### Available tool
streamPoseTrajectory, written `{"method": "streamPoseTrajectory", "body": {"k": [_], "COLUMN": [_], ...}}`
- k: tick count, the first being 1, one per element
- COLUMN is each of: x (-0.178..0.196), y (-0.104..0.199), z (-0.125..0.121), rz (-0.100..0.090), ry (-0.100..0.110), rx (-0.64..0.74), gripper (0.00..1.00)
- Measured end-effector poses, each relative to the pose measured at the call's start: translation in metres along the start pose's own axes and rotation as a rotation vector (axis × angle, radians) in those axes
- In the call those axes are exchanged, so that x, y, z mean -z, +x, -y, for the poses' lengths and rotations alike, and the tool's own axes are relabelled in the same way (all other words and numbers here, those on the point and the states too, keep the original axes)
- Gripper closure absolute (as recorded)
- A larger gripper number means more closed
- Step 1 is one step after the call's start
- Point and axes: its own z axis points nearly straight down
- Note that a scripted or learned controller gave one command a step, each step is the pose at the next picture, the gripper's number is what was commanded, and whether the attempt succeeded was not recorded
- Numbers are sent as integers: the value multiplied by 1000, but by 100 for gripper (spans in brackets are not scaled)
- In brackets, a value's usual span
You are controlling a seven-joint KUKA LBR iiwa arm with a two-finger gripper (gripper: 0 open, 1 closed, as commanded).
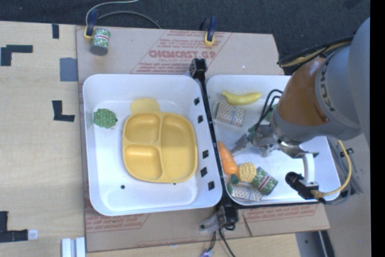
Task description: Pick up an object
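My gripper [253, 142] hangs low over the middle of the right bin [328, 168], under the orange-banded wrist. Just left of it and below lie an orange carrot [227, 158], a yellow corn cob [246, 173] and a green can [264, 181] on its side. A patterned packet [240, 192] rests at the bin's front edge. Farther back are a pale box [230, 113] and a yellow banana [241, 96]. I see nothing held in the gripper.
The left bin [96, 159] holds a yellow divided plate [160, 146] and a green broccoli piece [105, 118]. A small can [100, 41] stands on the cardboard behind it. A black divider [207, 129] separates the bins.
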Motion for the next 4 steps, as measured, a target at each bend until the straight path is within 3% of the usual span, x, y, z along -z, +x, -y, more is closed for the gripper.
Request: {"method": "streamPoseTrajectory", "body": {"k": [1,2,3,4], "x": [-5,32,-5,10], "y": [-6,-8,0,6], "z": [-124,-67,-124,-65], "rz": [2,2,0,1], "ry": [-7,-3,-4,-2], "rx": [3,1,3,0], "gripper": [0,0,0,0]}}
